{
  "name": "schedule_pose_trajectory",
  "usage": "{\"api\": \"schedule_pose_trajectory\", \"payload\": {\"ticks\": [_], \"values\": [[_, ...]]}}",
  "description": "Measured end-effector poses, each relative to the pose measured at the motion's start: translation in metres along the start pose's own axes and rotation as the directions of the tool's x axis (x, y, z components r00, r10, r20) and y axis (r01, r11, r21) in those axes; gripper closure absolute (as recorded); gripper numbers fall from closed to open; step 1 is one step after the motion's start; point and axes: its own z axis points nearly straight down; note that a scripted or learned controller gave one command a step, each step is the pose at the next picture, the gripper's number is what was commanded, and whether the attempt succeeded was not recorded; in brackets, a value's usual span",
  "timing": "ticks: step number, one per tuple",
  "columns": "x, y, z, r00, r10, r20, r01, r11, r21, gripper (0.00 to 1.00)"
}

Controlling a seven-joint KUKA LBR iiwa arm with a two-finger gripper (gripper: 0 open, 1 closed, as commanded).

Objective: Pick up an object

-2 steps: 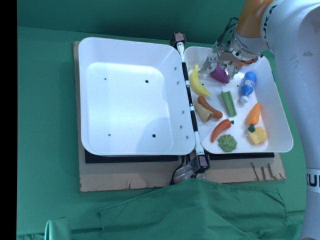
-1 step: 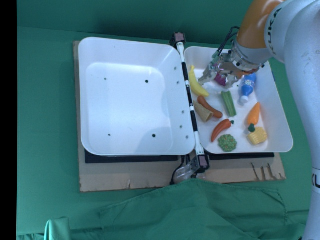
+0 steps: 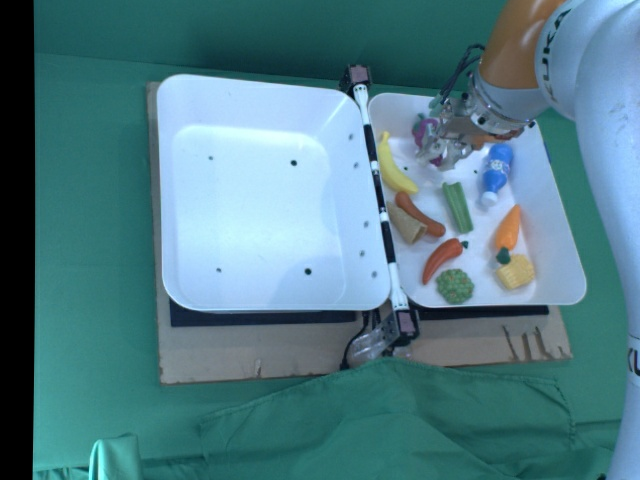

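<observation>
The right white bin holds several toy foods. My gripper hangs low over the bin's far part, just right of a yellow banana. A small pink and purple object with a green top sits tight against the gripper's left side; whether it is gripped is hidden. A blue bottle lies just right of the gripper. A green stalk lies just in front of it.
Nearer in the right bin lie a red sausage, a tan cone, a red chili, a carrot, corn and a green clump. The left bin stands beside it. Green cloth bunches in front.
</observation>
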Motion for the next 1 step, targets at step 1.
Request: {"api": "schedule_pose_trajectory", "payload": {"ticks": [1], "values": [[-0.0221,-0.0435,0.0017,1.000,0.000,-0.004,0.000,1.000,0.022,1.00]]}}
